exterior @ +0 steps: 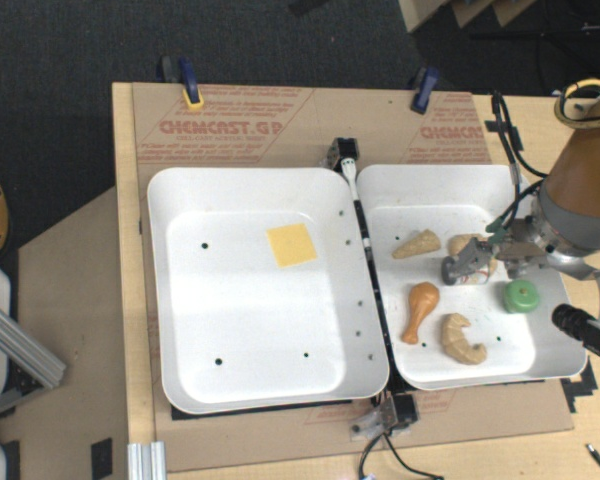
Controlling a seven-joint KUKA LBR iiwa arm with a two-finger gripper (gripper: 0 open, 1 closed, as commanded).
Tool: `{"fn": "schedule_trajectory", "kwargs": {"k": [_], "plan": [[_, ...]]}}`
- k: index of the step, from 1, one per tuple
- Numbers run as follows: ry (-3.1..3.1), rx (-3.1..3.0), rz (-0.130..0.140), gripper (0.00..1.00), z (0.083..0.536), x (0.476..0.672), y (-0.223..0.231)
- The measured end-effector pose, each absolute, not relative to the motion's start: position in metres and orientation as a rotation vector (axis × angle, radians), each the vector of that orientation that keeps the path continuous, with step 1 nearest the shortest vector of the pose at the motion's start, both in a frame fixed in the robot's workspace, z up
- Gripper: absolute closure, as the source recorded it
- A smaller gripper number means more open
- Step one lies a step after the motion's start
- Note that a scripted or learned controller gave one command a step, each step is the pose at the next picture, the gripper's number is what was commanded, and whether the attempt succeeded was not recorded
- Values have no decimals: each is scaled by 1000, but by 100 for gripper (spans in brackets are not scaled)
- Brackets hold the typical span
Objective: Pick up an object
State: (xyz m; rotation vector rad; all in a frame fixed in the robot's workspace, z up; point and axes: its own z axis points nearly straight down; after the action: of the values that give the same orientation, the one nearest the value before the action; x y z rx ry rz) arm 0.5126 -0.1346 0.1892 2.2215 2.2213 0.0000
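In the right bin [450,183] lie a tan bread-like piece [416,244], an orange drumstick [419,310], a tan curved croissant piece [462,337], a green round object [521,297] and another tan piece [463,244] partly hidden by the gripper. My gripper [467,265] hangs low over the middle of the right bin, just right of the tan bread-like piece and above the drumstick. A yellow square slice [291,245] lies in the left bin [180,298].
The arm's grey body and orange band [583,183] cover the right bin's far right side. Cables [504,133] run along the bench at the back right. Blue clamps [189,81] hold the cardboard base at the back edge.
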Motion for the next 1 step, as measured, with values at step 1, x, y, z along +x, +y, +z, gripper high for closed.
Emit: {"fn": "schedule_trajectory", "kwargs": {"k": [1], "plan": [[2230,2229,-6,0,100,487,-117]]}}
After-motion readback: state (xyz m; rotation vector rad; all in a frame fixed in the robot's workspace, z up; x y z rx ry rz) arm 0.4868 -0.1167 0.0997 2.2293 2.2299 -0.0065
